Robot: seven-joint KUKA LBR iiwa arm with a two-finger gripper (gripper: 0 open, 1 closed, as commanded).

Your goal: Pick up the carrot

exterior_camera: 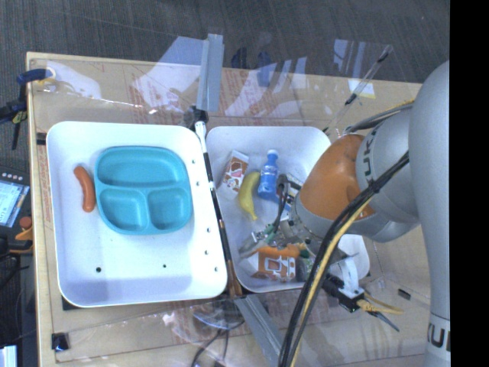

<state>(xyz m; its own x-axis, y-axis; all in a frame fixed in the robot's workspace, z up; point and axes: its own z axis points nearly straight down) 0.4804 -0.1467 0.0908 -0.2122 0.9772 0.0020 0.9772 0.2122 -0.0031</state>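
Observation:
The carrot (269,251) is a small orange piece lying near the front of the right bin (229,140), just above an orange-and-white carton (279,267). My gripper (276,232) hangs low over the right bin, directly above and close to the carrot. The orange wrist band and grey arm cover the bin's right half. From this angle I cannot tell whether the gripper touches the carrot.
A yellow banana (249,193), a blue bottle (267,176) and a small red-and-white carton (235,170) lie in the right bin's back part. The left bin (69,274) holds a blue divided tray (144,188) and a red sausage (84,188).

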